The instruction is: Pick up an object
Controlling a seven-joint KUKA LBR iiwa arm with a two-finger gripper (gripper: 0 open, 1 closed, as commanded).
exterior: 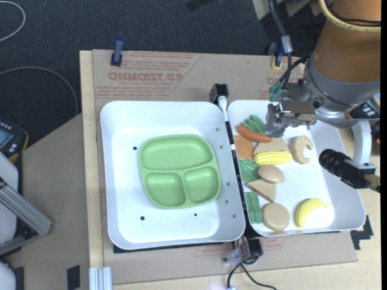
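The fingers of the gripper (276,127) hang low over the far end of the right bin (346,221), and whether they stand wide or narrow I cannot tell, since the wrist body hides most of them from above; nothing shows between them. Just below and a little left of the tips lies the orange carrot (254,135), its long axis running roughly across the bin, from the divider side toward the bin's middle, with a slight slant. It is the nearest thing to the tips, so I judge it the likeliest target, and a grasp would go best with the fingers closing across its short width. A green leafy piece (254,123) lies against its far side, close to the bin's far-left corner, and an orange wedge (243,148) sits on its near side along the divider wall, so room on both flanks is tight.

Further toward the near edge lie a yellow corn cob (273,157), also crosswise, then a tan potato-like piece (271,173), a tan wedge (262,189), a green pod (253,206) by the divider and a round tan bun (276,215) at the near edge. Toward the right wall there is open floor, with a pale curled piece (301,149) and a yellow lemon-like piece (312,212) well apart.

The left bin (121,180) holds a green divided plate (179,170).
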